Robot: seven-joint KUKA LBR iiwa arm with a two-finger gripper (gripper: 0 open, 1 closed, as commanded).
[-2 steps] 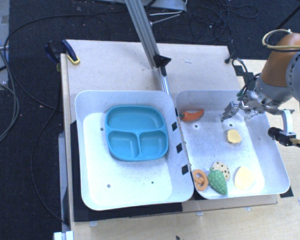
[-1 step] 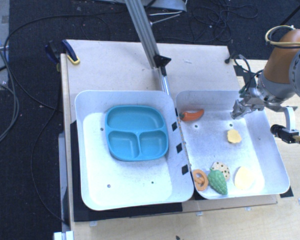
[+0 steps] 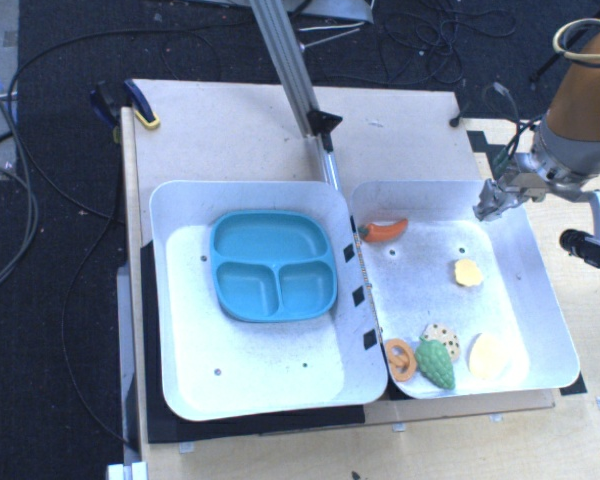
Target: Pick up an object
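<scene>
While poised over the far right corner of the right bin (image 3: 540, 268), end effector (image 3: 488, 208) apparently empty, opening too small to tell. Nearest candidates below: orange carrot-like piece (image 3: 384, 231) and small yellow piece (image 3: 468, 273), well apart, easy to single out.

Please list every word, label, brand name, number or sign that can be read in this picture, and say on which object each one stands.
None: this view shows no readable text.
The blue tray, the two white bins and the small food pieces bear no visible lettering.
The black marks along the edge between the bins carry no characters that can be made out.
The arm shows no legible label.
</scene>
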